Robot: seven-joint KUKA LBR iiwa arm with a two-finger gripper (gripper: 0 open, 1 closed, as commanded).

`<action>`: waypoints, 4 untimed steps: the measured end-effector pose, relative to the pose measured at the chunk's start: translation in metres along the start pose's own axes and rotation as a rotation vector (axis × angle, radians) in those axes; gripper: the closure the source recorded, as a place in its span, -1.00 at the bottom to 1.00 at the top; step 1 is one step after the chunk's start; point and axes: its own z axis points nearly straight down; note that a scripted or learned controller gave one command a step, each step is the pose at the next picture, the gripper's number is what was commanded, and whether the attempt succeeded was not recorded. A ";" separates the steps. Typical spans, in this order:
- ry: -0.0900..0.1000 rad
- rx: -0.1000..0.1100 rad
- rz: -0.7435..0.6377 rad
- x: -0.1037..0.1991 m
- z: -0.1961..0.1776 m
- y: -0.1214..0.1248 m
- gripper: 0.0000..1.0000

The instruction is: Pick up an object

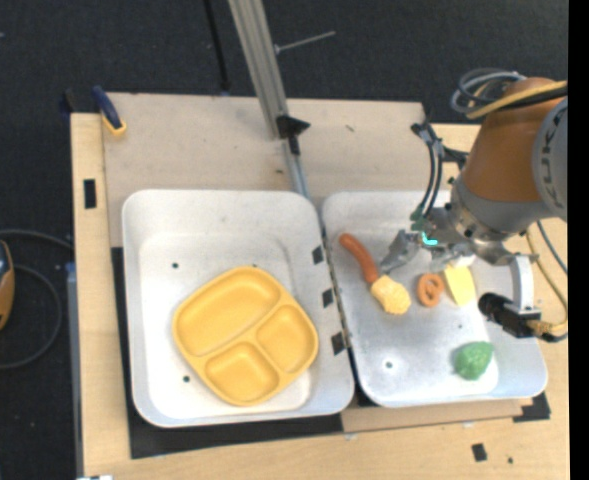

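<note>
Orange sausage (358, 255) lies just beside the claw (406, 251).

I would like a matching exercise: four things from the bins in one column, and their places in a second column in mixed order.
Things:
1. yellow divided plate
2. green object
3. orange sausage-shaped piece
4. gripper

Places:
A. right bin, near its front right corner
B. left bin
C. above the right bin, beside the orange sausage-shaped piece
D. right bin, close to the left wall

Pairs: 1-B, 2-A, 3-D, 4-C
</note>
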 end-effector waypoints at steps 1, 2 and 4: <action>0.000 -0.001 0.000 0.000 -0.001 0.000 -1.00; -0.001 0.001 0.001 0.003 0.042 0.002 -1.00; -0.001 0.000 0.004 0.004 0.103 0.000 -1.00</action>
